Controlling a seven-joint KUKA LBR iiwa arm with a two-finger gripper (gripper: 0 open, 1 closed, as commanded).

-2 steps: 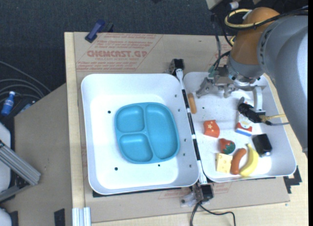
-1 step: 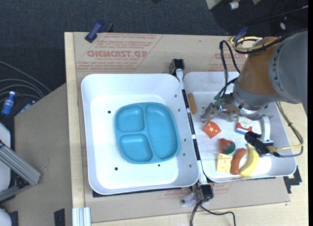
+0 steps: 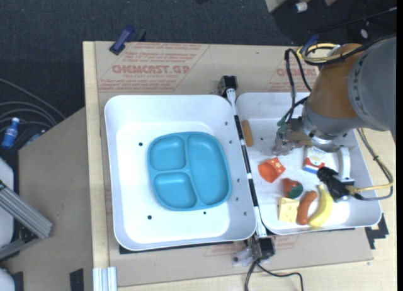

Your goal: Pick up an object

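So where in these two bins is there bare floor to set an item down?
Left bin: bare white floor all around the blue divided plate. Right bin: bare at the far end; the near end is crowded with banana, sausage, cheese and orange piece.

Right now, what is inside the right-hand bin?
The right bin holds a brown stick, a red piece, a cheese wedge, a sausage and a banana. The arm covers the bin's upper right.
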